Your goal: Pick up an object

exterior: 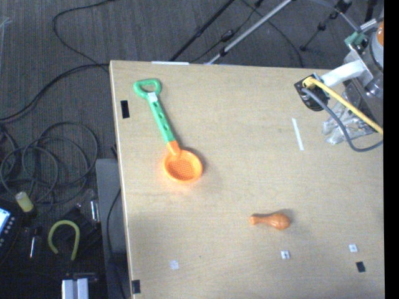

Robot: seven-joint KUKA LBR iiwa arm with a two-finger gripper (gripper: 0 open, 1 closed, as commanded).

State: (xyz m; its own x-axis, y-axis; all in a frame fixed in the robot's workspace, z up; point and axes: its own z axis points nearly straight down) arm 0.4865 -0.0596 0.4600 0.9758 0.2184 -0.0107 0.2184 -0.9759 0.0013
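Observation:
A toy strainer spoon (169,141) with a green handle and an orange round bowl lies on the left part of the wooden bench top (249,185), its handle pointing to the far left. A small orange pear-shaped object (272,220) lies nearer the front, right of the middle. My gripper (340,128) hangs at the right edge of the camera view, over the far right of the bench, with yellow and grey cables looping around it. It is well apart from both objects, and nothing shows in it.
A thin white strip (298,134) lies on the bench just left of the gripper. Small square markers (285,254) dot the front of the bench. Cables and a green U-shaped item (63,234) lie on the floor beyond the bench's left edge.

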